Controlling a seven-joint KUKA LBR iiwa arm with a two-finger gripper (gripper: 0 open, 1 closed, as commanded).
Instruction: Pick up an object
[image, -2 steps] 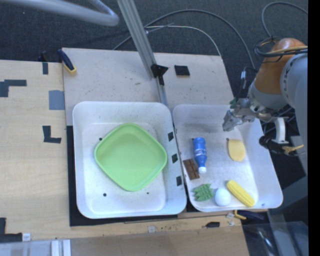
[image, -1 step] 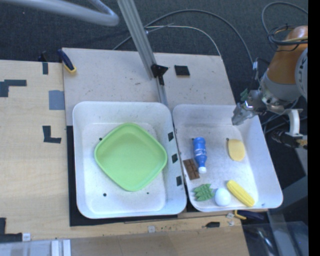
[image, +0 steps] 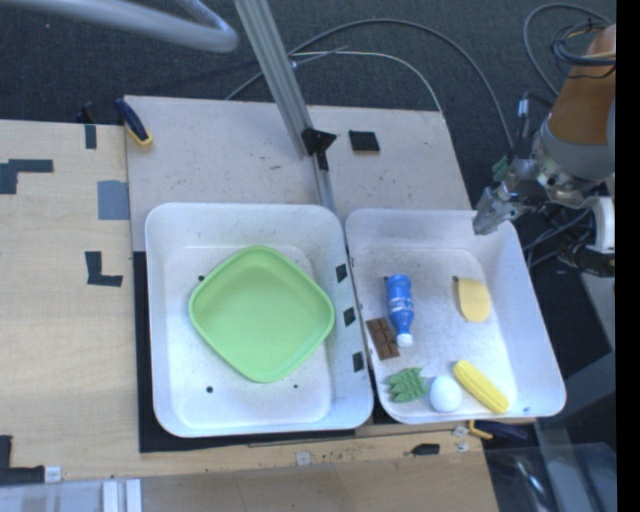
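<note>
Arm (image: 585, 110) sits at the far right, grey with the orange band up top; tool (image: 490, 215) hangs just over the back right corner of the right bin (image: 535, 330), at the rim, nothing visibly between its tips. Too small and blurred to call, so I cannot tell if it's apart or together. Right bin contents: blue bottle (image: 400, 305) with a white cap lying on its side near the middle, cap end toward the front; brown flat block (image: 382, 338) touching it on the left; pale yellow rounded piece (image: 473, 299) toward the right wall, well apart from the bottle; along the front edge a green leafy toy (image: 406, 384), a white ball (image: 445, 394) just beside it, and a yellow corn cob (image: 481, 386) lying at a slant next to the ball. All of them rest on the bin floor, well clear of the tool. Left bin (image: 160, 300) carries a light green square plate (image: 262, 313) with rounded corners, turned diagonal, roughly centred. Both bins sit side by side on the bench (image: 60, 300), walls touching in the middle.
</note>
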